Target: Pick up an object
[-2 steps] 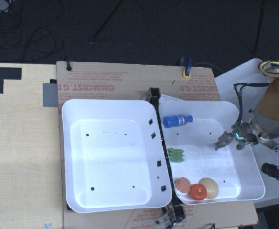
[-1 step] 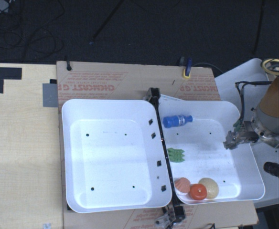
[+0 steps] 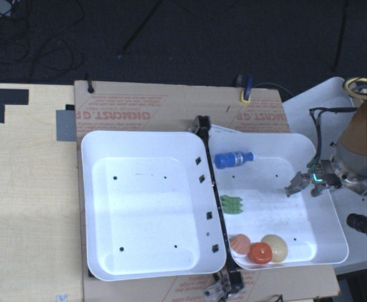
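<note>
down at the near rim of the right bin (image 3: 325, 257), three small round things are sitting in a huddle: a pinkish piece (image 3: 239, 244), a red-orange ball (image 3: 260, 253) and a pale tan one (image 3: 275, 247), the red one touching both neighbours. any of them could be serving as the thing to pick up, since the task is naming none in particular. further back in the same bin a small green toy (image 3: 230, 204) is lying just beside the black divider clips (image 3: 209, 187), and a blue bottle (image 3: 233, 160) is lying on its side near the far wall.

the gripper (image 3: 304, 185) is hanging over the right side of this bin, well apart from every object, and nothing is showing between its fingers. how wide they are standing i cannot tell; they are too small and dark against the wrist.

as for trouble ahead: the huddled trio is looking risky, because a finger coming down between touching pieces could be nudging one away or pinning it against the bin wall. the bottle, being round and on its side, may be rolling out from under a closing grasp. the green toy is sitting so close to the divider that a finger could be striking it.

the left bin (image 3: 95, 168) is lying beside it on the cardboard sheet (image 3: 139, 109).
</note>
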